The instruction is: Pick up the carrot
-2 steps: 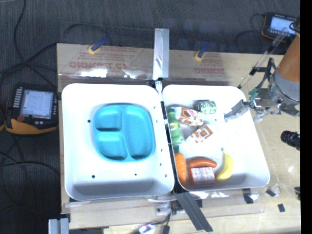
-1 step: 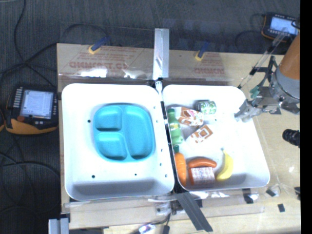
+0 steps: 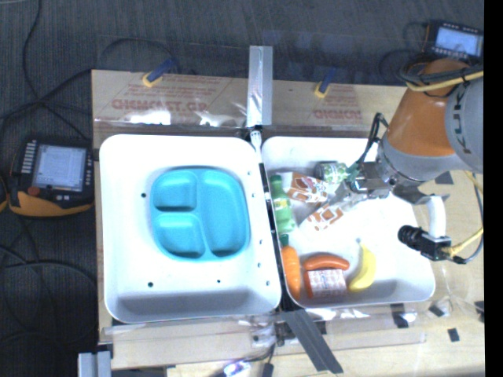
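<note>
My gripper (image 3: pixel 339 199) hangs low over the far half of the right white plastic bin (image 3: pixel 409 234), and from this slanted look down I cannot tell how my jaws stand. Right beneath it lie crinkled orange-and-white snack wrappers (image 3: pixel 308 188), with a small green-labelled packet (image 3: pixel 330 170) just beyond them toward the far wall.

The small orange carrot (image 3: pixel 291 267) lies in the near left corner of this same bin, pressed along the left wall. Just beside it on the right sits a red sausage-shaped pack with a white label (image 3: pixel 324 273), touching or nearly touching the carrot. A yellow banana (image 3: pixel 362 268) curves just right of that pack. Farther along the same wall stands a green bottle-like item (image 3: pixel 282 209), between the carrot and the far corner.

The left white plastic bin (image 3: pixel 126 289) carries a light blue divided tray (image 3: pixel 198 213) with three compartments. Both bins rest on a brown cardboard-covered bench (image 3: pixel 126 100) with a silver strip of tape (image 3: pixel 259 85) running up its middle. Dark grey carpet (image 3: pixel 78 22) surrounds the bench, crossed by cables, and a handheld control pendant with a screen (image 3: pixel 53 173) lies on it at the left.
</note>
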Robot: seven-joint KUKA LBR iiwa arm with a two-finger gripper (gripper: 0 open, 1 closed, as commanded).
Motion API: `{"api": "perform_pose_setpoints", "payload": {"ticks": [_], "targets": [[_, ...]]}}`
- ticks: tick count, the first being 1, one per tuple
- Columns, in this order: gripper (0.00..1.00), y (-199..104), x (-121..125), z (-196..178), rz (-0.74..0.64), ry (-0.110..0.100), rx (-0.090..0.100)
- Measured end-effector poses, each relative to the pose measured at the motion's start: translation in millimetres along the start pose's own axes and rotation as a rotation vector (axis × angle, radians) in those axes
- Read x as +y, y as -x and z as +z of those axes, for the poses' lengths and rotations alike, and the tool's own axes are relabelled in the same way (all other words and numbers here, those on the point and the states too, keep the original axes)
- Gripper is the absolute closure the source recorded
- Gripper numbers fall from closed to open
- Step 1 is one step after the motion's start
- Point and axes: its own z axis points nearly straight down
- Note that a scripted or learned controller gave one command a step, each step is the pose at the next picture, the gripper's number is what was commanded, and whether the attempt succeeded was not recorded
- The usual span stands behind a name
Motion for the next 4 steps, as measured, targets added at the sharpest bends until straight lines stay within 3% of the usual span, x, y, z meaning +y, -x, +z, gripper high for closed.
{"api": "perform_pose_setpoints", "payload": {"ticks": [1,2,3,4], "targets": [[1.0,-72.0,-59.2,11.0,-0.13,-0.002,0.001],[1.0,-134.1,-57.6,11.0,-0.483,-0.001,0.001],[1.0,-142.0,-22.5,-59.6,-0.536,0.001,-0.001],[1.0,-127.3,-29.0,-96.8,-0.335,0.001,-0.003]]}}
